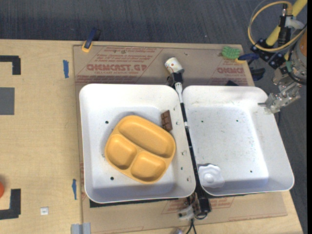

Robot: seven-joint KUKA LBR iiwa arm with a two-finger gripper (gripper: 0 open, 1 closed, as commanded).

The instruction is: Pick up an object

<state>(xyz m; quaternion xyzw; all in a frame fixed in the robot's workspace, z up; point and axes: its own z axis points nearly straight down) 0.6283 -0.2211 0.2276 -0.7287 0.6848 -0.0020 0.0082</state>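
Jaws [277,101] hover at the right bin's [273,130] far right rim, empty, seemingly parted (small, hard to confirm). Risk: yellow tray [140,148] in the left bin [92,130] is wide, smooth and shallow, so the jaws may skid off its rim. It's a three-compartment tray, lying flat, brown block [166,120] touching its top edge.

yellow tray [140,148] looking like smooth plastic with a soft sheen; both white bins [92,130] showing smooth, slightly glossy plastic, the right one [234,130] speckled with dirt; bench [39,145] appearing as matt light wood; gripper [279,100] looking like bare shiny metal
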